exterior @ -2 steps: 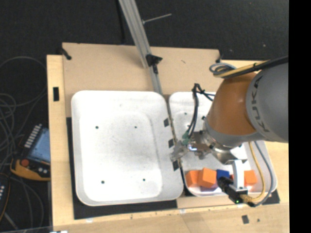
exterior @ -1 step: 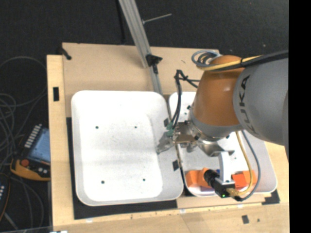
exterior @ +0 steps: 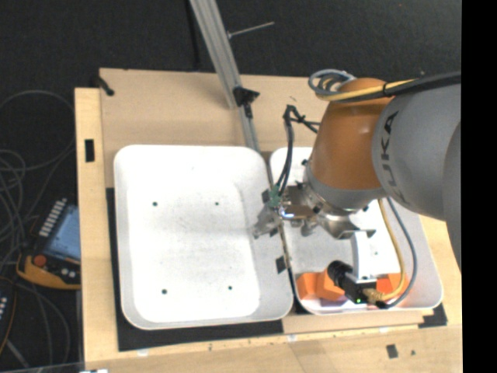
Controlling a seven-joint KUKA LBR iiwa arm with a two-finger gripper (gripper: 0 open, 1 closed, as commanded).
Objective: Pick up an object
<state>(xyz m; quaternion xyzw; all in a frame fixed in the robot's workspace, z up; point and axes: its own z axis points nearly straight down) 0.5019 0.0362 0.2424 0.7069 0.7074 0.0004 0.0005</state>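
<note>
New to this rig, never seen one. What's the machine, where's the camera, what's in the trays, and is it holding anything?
There is one picture, taken by a fixed camera above the bench, looking down at a slant.

The machine is a robot arm, grey with an orange band, reaching in from the right of the view. At its end is the hand, the part that grasps things. It sits over the strip where the two shallow white bins meet.

The left bin has a few dark specks on its floor. The right bin is largely covered by the arm. An orange object lies in its near left corner.

From this angle I cannot tell whether the hand holds anything.

Off the bench on the left, a handheld controller lies among cables.
</note>
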